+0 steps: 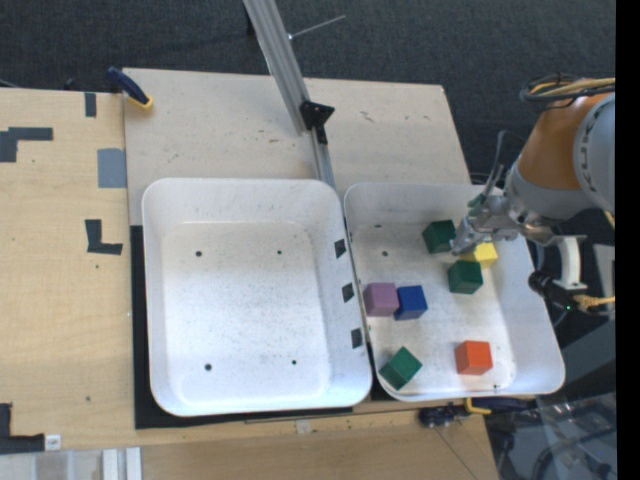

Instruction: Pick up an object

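Note:
The right bin (520,358) holds several small blocks. A green cube (438,236) lies near its upper middle, and a second green cube (465,276) sits just below a yellow block (486,254). A purple cube (380,298) touches a blue cube (411,302) at the bin's left. A third green cube (401,366) and an orange cube (474,357) lie near the front. My gripper (470,238) hangs low over the upper right of this bin, between the upper green cube and the yellow block. No block shows between its tips.
The left bin (160,268) stands beside the right one. A slanted metal rail (285,58) crosses the bench behind the bins. A blue and yellow tool (130,86) lies at the bench's back left. The grey and orange arm (565,168) enters from the right.

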Controlling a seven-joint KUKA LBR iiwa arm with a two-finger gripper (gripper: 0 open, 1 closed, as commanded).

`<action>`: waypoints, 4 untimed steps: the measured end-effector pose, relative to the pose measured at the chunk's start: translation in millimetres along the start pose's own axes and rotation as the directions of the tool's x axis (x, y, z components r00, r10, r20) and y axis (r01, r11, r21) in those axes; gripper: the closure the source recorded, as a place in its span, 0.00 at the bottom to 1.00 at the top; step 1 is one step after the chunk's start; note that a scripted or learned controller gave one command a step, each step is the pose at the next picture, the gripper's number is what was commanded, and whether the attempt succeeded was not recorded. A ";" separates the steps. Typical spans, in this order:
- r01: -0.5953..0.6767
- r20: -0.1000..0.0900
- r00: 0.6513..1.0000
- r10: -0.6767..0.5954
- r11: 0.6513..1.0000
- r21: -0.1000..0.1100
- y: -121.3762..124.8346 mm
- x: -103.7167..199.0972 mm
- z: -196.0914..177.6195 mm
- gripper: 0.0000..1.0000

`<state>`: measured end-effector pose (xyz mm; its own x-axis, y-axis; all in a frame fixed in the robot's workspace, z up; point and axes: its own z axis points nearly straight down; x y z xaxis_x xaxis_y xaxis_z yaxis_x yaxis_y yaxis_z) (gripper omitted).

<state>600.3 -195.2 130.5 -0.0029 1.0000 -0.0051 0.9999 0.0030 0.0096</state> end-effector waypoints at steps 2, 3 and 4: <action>-0.001 -0.003 1.000 0.001 1.000 0.004 11.5 4.4 -120.4 1.00; -0.001 -0.004 1.000 0.001 1.000 0.006 12.8 4.5 -160.8 1.00; 0.003 -0.006 1.000 -0.003 1.000 0.009 24.4 57.3 -160.6 1.00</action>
<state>623.0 -137.0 291.0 -0.0061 1.0000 0.0011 1.0000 0.0061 0.0004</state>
